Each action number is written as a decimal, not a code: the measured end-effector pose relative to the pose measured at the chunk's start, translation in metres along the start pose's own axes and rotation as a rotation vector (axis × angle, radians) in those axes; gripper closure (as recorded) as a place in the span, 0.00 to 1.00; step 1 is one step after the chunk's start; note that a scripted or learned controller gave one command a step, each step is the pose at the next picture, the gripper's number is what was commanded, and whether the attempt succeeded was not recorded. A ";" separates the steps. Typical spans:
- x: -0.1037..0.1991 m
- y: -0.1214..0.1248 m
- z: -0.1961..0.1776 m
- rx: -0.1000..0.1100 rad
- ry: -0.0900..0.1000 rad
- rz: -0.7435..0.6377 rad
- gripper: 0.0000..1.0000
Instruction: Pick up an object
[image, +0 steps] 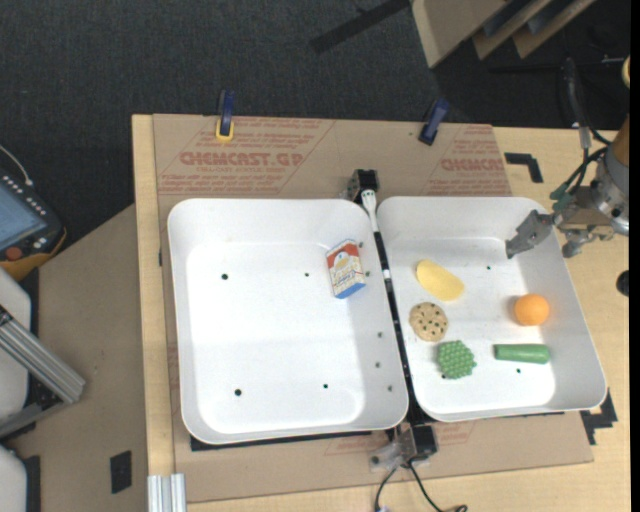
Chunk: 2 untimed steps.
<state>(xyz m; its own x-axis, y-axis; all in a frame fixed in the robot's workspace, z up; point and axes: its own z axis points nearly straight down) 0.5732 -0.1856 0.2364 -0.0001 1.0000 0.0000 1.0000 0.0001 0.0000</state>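
The gripper (548, 236) hung over the far right corner of the right bin (580, 392). Its two grey fingers (524, 238) were spread apart, with nothing between them, and they did not touch any toy. All the loose toys in that bin lay nearer to the camera than the gripper. A yellow lump (439, 280) lay near the middle of the bin, and a round cookie (429, 320) sat just beside it on the near side. A bumpy green ball (455, 359) sat close to the cookie. An orange ball (531, 309) rested toward the right side, and a green stick (521, 352) lay flat just beside it, nearer the camera. The left bin (190, 300) held one thing, a small milk carton (345, 270) with red and blue on it, close to the wall it shares with the right bin. Both bins sat side by side on a brown cardboard sheet (300, 150) with red letters. Two blue clamps (225, 110) pinched its far edge. The floor (150, 50) behind was dark carpet.
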 end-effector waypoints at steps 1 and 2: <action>0.000 0.001 -0.011 -0.003 -0.001 -0.001 1.00; -0.019 -0.055 -0.082 -0.007 -0.004 0.003 1.00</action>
<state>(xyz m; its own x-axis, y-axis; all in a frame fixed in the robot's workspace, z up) 0.5184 -0.2042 0.3179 0.0027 1.0000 -0.0042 1.0000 -0.0027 0.0071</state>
